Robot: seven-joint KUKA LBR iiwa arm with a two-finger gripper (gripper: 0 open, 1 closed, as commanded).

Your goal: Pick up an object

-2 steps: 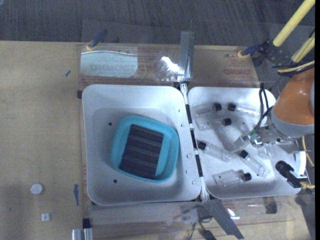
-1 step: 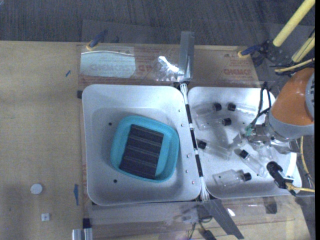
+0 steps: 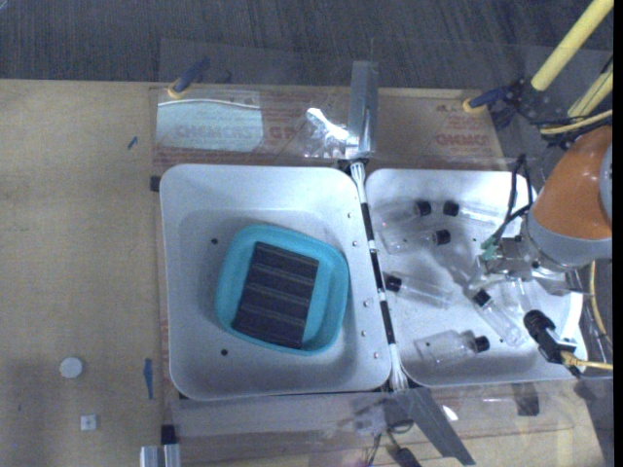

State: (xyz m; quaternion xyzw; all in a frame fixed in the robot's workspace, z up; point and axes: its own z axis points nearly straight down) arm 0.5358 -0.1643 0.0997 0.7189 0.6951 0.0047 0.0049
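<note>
The right bin (image 3: pixel 419 185) holds several clear vials with black caps. One vial (image 3: pixel 450 343) lies near the front wall, another vial (image 3: pixel 414 286) lies by the left wall, and a third vial (image 3: pixel 498 315) lies at the right, close under the arm. My gripper (image 3: pixel 494 266) hangs low over the right side of this bin, among the vials, below the orange band (image 3: pixel 574 202). The wrist body hides what lies directly beneath it. The left bin (image 3: pixel 185 261) holds a blue tray (image 3: pixel 230 272) with a dark ridged block (image 3: pixel 280 295) in it.
A metal divider post (image 3: pixel 363 105) stands behind the seam between the bins. Crumpled clear plastic (image 3: pixel 326 129) and a bagged label (image 3: pixel 209 125) lie on the board behind the left bin. Yellow rods and cables (image 3: pixel 574 37) crowd the back right corner.
</note>
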